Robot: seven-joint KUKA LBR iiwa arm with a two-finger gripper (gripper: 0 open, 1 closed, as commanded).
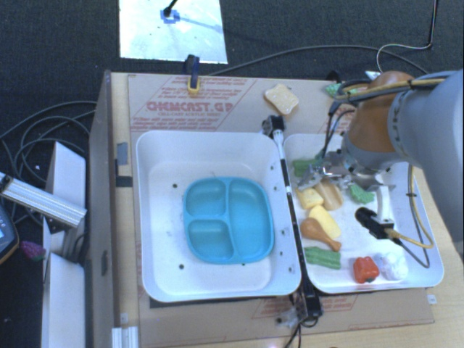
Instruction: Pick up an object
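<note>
**Pincer** (328, 174): low in upper-left part of right bin (424, 267), in among toy food. Released or clenched: cannot tell, wrist blocks the view. Nothing seen gripped.

**Task item (any one obj.), all candidates in right bin:**
- yellow block (310, 198): just below pincer, touching tan piece (332, 194). Nearest pair.
- green piece (303, 167): just left of pincer, near the wall between bins.
- second green piece (360, 194): right of pincer, under the wrist.
- drumstick (319, 230): mid-bin, near the yellow block.
- bean pod (322, 258): lower left of bin, lying flat.
- red piece (366, 269) and white lump (394, 264): side by side at lower edge, well apart from pincer.

**Elsewhere:** left bin (159, 194) holds blue plate (228, 220). Bread slice (281, 98) lies on worktop (239, 93), outside both bins.

**Risks (est.):**
1. Crowding. Yellow block, tan piece and green piece sit close together, so a close-up may catch two at once or wedge one aside. Prob. result: a weak hold that drops on lift.
2. Smooth rounded toys may squirt out if pinched off-centre.
3. Green piece is close to the bin wall, so a descent there may hit the wall.
4. A flat item such as the pod gives little height to grip, so pincer may come up w/ nothing.
</note>
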